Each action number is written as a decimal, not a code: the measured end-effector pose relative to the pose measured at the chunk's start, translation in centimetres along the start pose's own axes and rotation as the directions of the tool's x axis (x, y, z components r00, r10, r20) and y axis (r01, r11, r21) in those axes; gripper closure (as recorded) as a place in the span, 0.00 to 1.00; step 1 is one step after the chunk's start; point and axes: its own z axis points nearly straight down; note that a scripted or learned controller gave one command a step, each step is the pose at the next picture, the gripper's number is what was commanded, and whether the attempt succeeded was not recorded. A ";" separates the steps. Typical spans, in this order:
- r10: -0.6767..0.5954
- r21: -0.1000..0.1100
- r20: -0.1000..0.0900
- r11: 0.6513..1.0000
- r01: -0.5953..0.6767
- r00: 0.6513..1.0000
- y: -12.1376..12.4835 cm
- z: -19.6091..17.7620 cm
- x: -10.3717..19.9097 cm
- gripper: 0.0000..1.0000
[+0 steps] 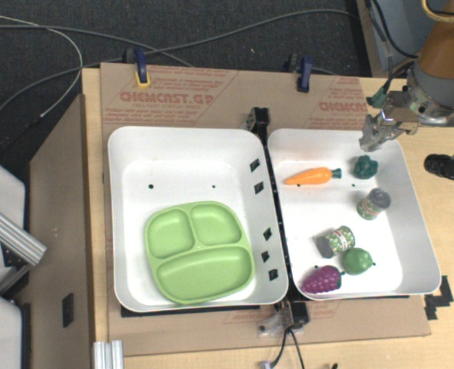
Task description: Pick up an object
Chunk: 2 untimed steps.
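Note:
The right bin [415, 229] holds an orange toy carrot [311, 177], a dark green lump [366, 167], a small grey can [373, 204], a patterned green can [336, 241], a green apple [357, 261] and a purple grape bunch [322, 280]. My gripper [374, 138] hangs over the bin's far right corner, just above and behind the dark green lump. Nothing shows between its fingers.
The left bin [127, 167] holds a light green divided plate [200, 250]. A black divider with clips runs between the bins [266, 198]. Clamps [141, 75] hold the cardboard base at the back. Cables trail across the dark floor behind.

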 end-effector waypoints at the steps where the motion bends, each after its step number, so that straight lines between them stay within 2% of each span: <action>1: 0.000 0.001 0.000 1.000 0.000 1.000 -1.1 -0.4 5.5 1.00; 2: 0.001 0.003 0.001 1.000 -0.001 1.000 -1.5 1.1 10.5 1.00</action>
